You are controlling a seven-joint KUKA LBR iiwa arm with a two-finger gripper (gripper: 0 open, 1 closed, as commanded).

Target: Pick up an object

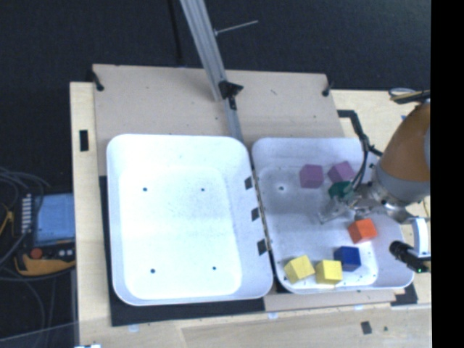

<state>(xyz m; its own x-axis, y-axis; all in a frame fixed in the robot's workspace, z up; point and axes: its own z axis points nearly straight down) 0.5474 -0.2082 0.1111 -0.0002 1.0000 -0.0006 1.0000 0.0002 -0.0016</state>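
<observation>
The right bin (279,167) holds two purple blocks (311,175) (341,172), a green object (338,190), an orange block (362,230), a blue block (348,257) and two yellow blocks (299,268) (329,270). My gripper (335,210) hangs low over the middle of this bin, just below the green object and left of the orange block. The arm comes in from the right, its orange band above the wrist. Nothing shows between the fingers.
The left bin (177,216) lies beside the right one. A slanted metal post (206,42) rises behind the bins. A blue device (52,220) with cables sits off the bench's left edge.
</observation>
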